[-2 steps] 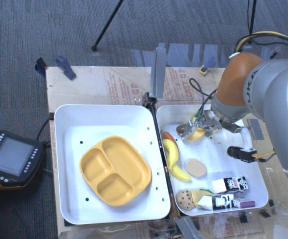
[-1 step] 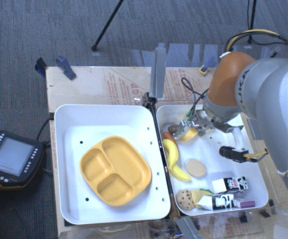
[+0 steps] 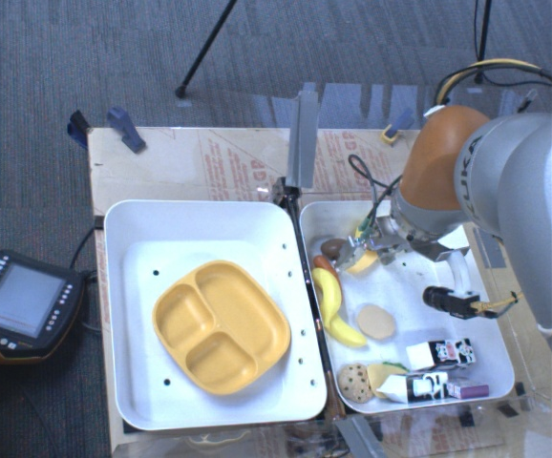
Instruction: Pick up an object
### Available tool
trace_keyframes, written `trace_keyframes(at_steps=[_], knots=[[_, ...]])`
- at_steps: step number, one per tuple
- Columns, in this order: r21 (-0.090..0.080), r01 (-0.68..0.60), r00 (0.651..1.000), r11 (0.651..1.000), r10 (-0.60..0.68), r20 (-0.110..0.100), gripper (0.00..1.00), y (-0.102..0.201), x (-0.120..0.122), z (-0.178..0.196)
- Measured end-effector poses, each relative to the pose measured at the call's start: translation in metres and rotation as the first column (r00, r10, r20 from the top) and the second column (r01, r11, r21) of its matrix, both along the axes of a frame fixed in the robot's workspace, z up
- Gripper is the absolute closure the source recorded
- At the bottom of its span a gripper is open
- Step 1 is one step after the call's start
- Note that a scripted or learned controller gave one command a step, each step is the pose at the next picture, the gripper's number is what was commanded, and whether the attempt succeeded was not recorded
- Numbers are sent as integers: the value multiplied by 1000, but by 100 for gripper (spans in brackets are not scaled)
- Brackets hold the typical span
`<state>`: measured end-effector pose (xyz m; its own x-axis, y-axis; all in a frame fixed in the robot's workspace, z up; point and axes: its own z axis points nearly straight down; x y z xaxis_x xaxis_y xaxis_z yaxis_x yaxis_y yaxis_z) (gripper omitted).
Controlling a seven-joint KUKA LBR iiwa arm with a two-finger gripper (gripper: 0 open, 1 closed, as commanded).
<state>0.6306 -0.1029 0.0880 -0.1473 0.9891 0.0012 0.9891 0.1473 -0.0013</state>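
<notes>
My gripper point(image 3: 360, 249) hangs low over the back left part of the right bin point(image 3: 491, 337). Right under it lies a small pale yellow piece point(image 3: 365, 263), and just to its left a brown rounded thing point(image 3: 331, 248); whether the gripper touches either I cannot tell. A yellow banana point(image 3: 330, 303) lies along the bin's left wall in front of the gripper. A beige round biscuit point(image 3: 376, 322) sits in the bin's middle.
The left bin point(image 3: 133, 256) holds a yellow divided plate point(image 3: 221, 325). Along the right bin's front lie a chocolate chip cookie point(image 3: 354, 382), a green and yellow wedge point(image 3: 387, 371), two small cartons point(image 3: 442, 353) point(image 3: 419, 386) and a small pink box point(image 3: 468, 389).
</notes>
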Motion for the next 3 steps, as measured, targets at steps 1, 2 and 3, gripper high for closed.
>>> trace_keyframes(at_steps=[1,2,3], knots=[[1,-30,999,1000,30,-16,0,9,9,-4],[2,-29,1000,1000,29,-7,100,9,12,9],[0,-8,1000,1000,8,-2,100,13,-23,-1]])
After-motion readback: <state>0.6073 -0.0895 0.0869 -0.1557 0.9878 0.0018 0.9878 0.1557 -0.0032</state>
